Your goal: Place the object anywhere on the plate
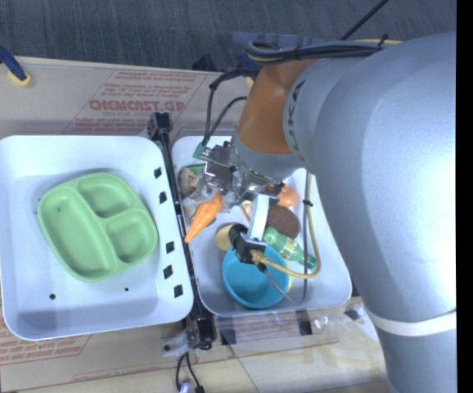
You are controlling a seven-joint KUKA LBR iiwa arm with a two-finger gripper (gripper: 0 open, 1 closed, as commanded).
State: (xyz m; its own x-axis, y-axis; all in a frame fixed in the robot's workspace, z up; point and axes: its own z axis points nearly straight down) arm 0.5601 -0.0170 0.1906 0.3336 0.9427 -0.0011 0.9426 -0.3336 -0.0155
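Hand (235,188) low in right bin, grip state unclear. Carrot (203,215) just beside it, pointing toward plate (97,225) in left bin.

Matt green plastic plate (97,226), glossy white bins (24,162), blue plastic bowl (251,285)

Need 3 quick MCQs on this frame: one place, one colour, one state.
1. Where is the green plate?
A. left bin
B. right bin
C. on the cardboard

2. What colour is the bowl?
A. red
B. blue
C. white

3. Where is the carrot now?
A. on the plate
B. outside both bins
C. in the right bin

Answers:
1 A, it lies in the left bin.
2 B, it is plainly blue.
3 C, it lies by the right bin's left wall, below the gripper.
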